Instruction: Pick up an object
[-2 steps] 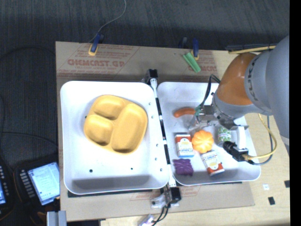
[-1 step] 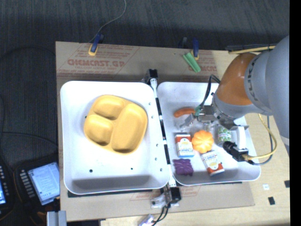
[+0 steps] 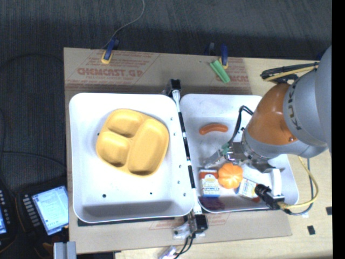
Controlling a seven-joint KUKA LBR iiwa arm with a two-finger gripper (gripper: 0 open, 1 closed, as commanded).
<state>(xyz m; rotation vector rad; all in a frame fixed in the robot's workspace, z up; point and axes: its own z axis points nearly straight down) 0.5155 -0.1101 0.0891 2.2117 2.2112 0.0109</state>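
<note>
Here, grey two-finger gripper (image 3: 230, 154) low in right white bin (image 3: 237, 102) — just above round orange fruit (image 3: 230, 175); grip state unclear.

Left white bin (image 3: 81, 144): yellow three-compartment tray (image 3: 132, 141). Right white bin (image 3: 205, 108): orange-red sausage (image 3: 214, 128), orange round fruit (image 3: 230, 175), small white-and-orange carton (image 3: 209, 182), dark purple item (image 3: 212, 203). Brown board (image 3: 108, 72), red lettering; green marker (image 3: 220, 71), upper centre. Arm (image 3: 285, 117): grey, orange band.
</note>
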